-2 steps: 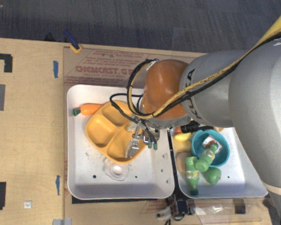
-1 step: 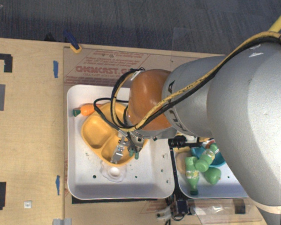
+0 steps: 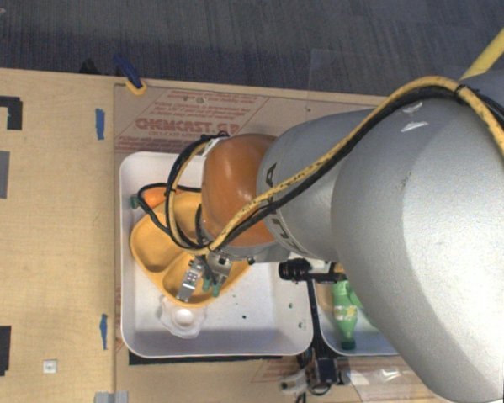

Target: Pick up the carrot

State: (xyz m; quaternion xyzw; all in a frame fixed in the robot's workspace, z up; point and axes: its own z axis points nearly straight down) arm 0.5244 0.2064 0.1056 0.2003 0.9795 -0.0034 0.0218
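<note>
Camera view shows the grey arm (image 3: pixel 386 220) reaching down into the left white bin (image 3: pixel 137 232), its orange band just above the claw (image 3: pixel 199 280). The claw sits low over a heap of yellow-orange pieces (image 3: pixel 153 246) near the bin's middle; how its jaws stand I cannot tell, since cables and the wrist hide them. The carrot (image 3: pixel 154 198) appears as a small orange shape with a green end, up against the bin's left wall, beyond the claw and apart from it. A white round object (image 3: pixel 183 317) lies just below the claw. By my judgement the pickup is not yet done: the carrot lies in the bin, ungrasped.
</note>
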